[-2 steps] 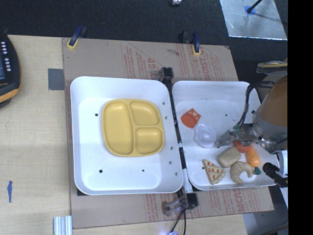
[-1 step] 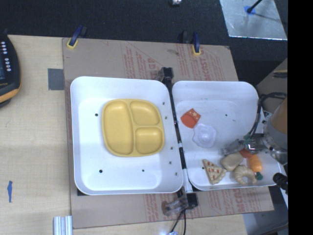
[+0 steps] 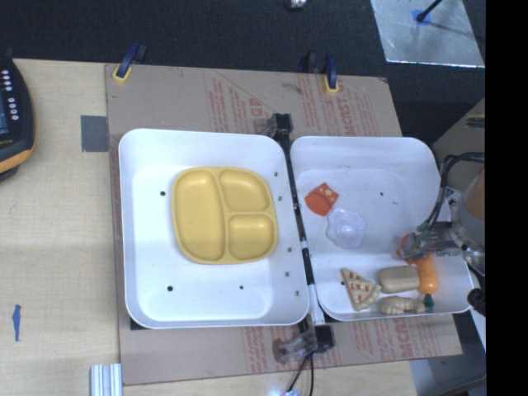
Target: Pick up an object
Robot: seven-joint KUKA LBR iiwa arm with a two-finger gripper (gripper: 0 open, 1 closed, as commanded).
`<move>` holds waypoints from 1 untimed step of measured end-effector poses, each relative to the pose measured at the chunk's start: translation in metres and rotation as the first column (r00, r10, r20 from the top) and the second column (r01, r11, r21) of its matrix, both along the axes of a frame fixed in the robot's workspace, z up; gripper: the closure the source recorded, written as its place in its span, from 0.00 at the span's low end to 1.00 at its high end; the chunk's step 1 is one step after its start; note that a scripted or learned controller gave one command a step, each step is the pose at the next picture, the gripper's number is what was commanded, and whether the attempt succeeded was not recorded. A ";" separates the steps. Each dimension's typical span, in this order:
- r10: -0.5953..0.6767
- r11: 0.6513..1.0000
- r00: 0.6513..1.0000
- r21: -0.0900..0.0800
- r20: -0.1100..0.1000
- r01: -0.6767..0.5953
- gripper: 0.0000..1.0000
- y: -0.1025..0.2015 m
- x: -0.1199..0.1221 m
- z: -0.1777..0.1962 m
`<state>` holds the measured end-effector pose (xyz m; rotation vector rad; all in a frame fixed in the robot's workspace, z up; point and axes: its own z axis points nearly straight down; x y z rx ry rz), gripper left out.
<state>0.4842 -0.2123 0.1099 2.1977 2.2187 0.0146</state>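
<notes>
The right bin (image 3: 371, 151) holds a small red piece (image 3: 322, 197), a clear plastic cup (image 3: 346, 228), a toy pizza slice (image 3: 360, 288), a tan bread-like block (image 3: 398, 278), an orange carrot-shaped toy (image 3: 426, 275) and a pale knobbly piece (image 3: 399, 306). My gripper (image 3: 422, 242) reaches in from the right edge of this bin. It hangs just above the top end of the carrot and the tan block. Nothing can be seen held in it.
A yellow divided plate (image 3: 223, 214) lies in the middle of the left bin (image 3: 140, 221). The arm's wrist and dark cables (image 3: 452, 190) crowd the right bin's right rim. A handheld controller (image 3: 11, 114) lies on the bench at far left.
</notes>
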 end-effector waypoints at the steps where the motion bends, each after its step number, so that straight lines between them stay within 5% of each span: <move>1: 0.002 1.000 1.000 0.008 -0.020 -0.002 1.00 0.051 0.039 -0.006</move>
